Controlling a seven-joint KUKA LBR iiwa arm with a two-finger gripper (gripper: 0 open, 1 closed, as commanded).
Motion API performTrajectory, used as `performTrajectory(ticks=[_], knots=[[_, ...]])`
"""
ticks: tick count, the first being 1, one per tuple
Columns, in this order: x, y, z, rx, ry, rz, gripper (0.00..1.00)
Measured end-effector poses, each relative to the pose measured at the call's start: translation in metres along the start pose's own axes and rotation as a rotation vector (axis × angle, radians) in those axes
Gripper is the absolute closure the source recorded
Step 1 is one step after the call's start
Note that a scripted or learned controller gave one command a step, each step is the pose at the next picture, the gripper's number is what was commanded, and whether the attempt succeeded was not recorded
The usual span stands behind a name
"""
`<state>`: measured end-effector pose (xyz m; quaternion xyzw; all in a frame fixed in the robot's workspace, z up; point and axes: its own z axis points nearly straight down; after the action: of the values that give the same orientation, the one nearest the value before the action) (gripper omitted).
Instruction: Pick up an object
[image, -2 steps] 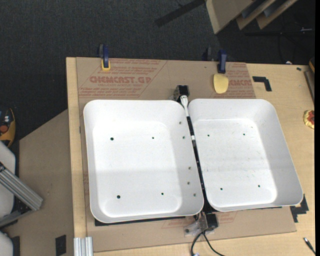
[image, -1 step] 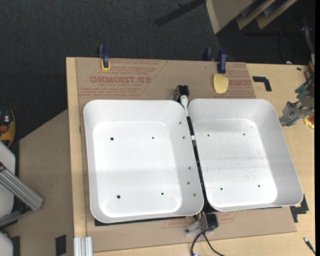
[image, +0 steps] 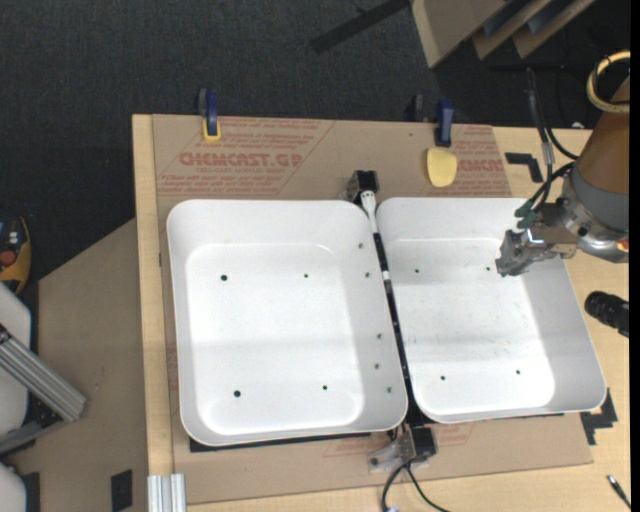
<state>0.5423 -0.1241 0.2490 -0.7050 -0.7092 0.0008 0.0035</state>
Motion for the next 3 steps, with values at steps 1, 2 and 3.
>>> performTrajectory(ticks=[1, 2, 3], knots=[[0.045, 0.021, -0.147, -0.026, -0.005, -0.002, 1.0], [0.087, 0.066, -0.046, 0.003, -0.002, 0.001, 1.0], [0.095, 0.062, -0.091, -0.013, -0.004, 0.004, 1.0]])
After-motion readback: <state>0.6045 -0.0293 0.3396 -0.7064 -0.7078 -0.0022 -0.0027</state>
